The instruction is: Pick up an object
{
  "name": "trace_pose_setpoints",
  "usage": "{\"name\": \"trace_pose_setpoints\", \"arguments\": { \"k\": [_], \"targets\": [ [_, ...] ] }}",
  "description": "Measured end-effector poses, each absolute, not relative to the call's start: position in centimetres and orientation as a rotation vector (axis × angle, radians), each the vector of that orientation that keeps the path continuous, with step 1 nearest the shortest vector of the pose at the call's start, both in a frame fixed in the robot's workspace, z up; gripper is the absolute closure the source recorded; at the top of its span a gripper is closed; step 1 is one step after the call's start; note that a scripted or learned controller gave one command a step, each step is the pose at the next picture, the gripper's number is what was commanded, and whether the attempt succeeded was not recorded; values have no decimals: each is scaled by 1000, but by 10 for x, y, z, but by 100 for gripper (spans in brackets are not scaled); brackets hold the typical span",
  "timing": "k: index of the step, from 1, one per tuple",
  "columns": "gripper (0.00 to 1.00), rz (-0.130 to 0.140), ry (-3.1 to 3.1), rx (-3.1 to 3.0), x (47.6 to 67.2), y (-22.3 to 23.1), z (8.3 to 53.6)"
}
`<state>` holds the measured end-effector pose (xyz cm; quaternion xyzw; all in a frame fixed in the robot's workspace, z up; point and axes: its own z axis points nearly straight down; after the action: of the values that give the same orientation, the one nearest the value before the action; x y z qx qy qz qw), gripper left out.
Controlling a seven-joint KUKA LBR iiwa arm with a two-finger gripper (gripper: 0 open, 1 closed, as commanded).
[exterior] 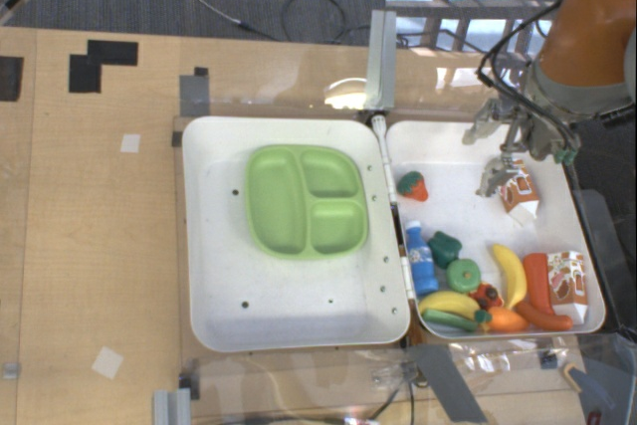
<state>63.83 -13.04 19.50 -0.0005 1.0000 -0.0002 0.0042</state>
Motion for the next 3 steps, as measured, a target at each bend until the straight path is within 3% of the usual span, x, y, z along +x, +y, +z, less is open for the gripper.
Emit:
{"name": "trace_pose_setpoints", "arguments": {
  "k": [1,2,3],
  "targets": [
    [0,0,3138,108,637,-184,114],
    [0,0,3129,169,640,-205,87],
    [0,3,3114,337,627,-151,88]
  ]
}}
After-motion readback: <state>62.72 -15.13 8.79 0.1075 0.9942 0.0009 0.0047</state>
